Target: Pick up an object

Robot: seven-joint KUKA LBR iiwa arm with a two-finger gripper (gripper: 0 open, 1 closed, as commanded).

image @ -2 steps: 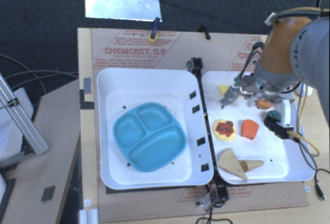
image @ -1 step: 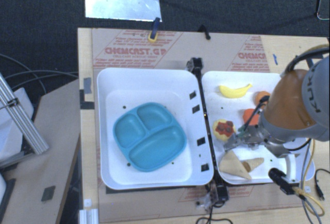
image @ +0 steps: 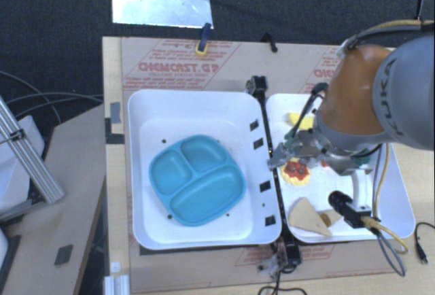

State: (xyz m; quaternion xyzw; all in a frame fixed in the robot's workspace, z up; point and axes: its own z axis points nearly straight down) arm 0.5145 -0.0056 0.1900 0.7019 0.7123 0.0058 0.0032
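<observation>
The red-and-yellow object (image: 296, 172) is lying in the right bin (image: 401, 219), directly below the gripper (image: 285, 154). Finger state cannot be determined. A blue divided plate (image: 196, 179) is occupying the left bin (image: 146, 151).

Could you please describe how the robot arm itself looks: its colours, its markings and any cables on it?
The arm is grey with rounded segments and a broad orange band above the wrist. Dark letters run along the grey shell near the band. Yellowish and dark cables loop over its top. At its end, the gripper looks dark and metallic.
</observation>
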